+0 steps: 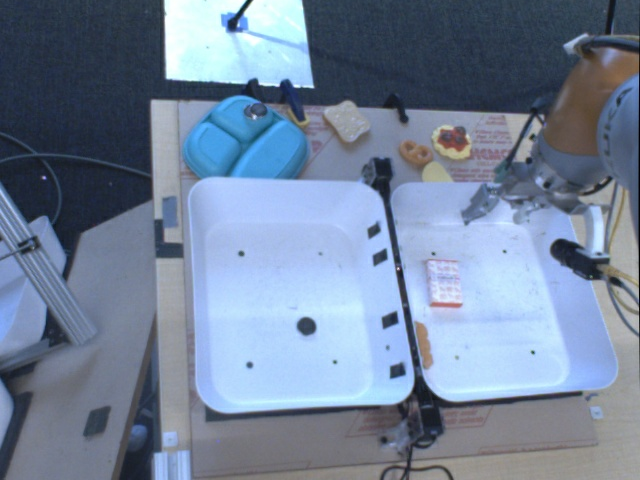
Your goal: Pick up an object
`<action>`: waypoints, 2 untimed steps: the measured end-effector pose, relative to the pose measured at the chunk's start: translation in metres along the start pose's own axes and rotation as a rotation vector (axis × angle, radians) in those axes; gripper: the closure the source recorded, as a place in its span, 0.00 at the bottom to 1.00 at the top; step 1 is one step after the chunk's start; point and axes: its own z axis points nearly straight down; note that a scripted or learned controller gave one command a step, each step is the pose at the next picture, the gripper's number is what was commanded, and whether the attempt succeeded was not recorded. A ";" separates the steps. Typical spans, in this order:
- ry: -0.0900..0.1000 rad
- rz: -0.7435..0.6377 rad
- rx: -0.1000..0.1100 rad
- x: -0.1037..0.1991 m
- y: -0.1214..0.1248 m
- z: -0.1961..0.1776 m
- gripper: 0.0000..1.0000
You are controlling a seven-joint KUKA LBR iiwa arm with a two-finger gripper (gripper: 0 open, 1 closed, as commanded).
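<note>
While the arm (590,108) reaches in from the right, its end effector (480,206) hovers over the right bin's (590,353) far edge, nothing visibly held; can't tell how wide it's open. Small red-and-white box (444,283) lies flat mid right bin, well apart from it. Dark round piece (306,325) sits in left bin (215,268). Blue lidded container (246,140) and toy foods on the surface behind.

floor: dark carpet (80,58) | bright shiny sheet (236,26) lying on it up top | bench: tan board (168,168) | light: even
</note>
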 end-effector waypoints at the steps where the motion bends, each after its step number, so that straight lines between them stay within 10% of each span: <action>1: 0.002 0.010 0.008 -0.039 -0.080 0.062 0.00; 2: 0.003 -0.005 0.000 0.021 0.023 0.061 0.00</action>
